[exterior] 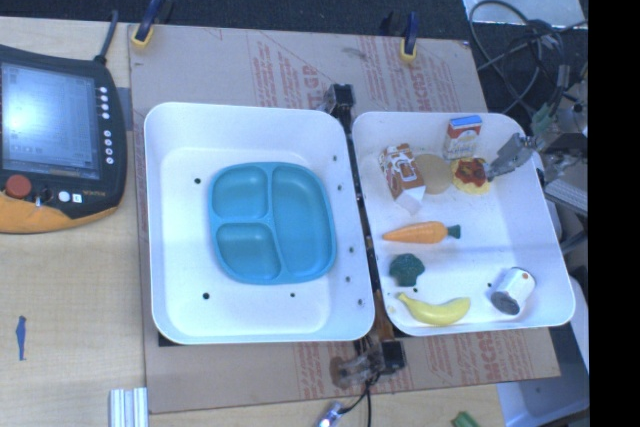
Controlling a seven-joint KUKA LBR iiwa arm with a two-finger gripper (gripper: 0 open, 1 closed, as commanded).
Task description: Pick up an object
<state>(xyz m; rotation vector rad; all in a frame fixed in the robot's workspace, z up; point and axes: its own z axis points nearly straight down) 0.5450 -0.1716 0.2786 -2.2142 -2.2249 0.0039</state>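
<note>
In the right bin [560, 245], near side, a banana [434, 310] and a small can [511, 292] lie. Farther, the pincer [497, 165] hovers beside a red-yellow toy [470, 175]; I cannot tell its state. The toy looks light, smooth; grip its sides.

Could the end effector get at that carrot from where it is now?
Probably yes. The carrot lies by itself in the right bin, with bare floor around it and nothing on top. The end effector sits at the bin's far right edge, near the red and yellow toy.
</note>
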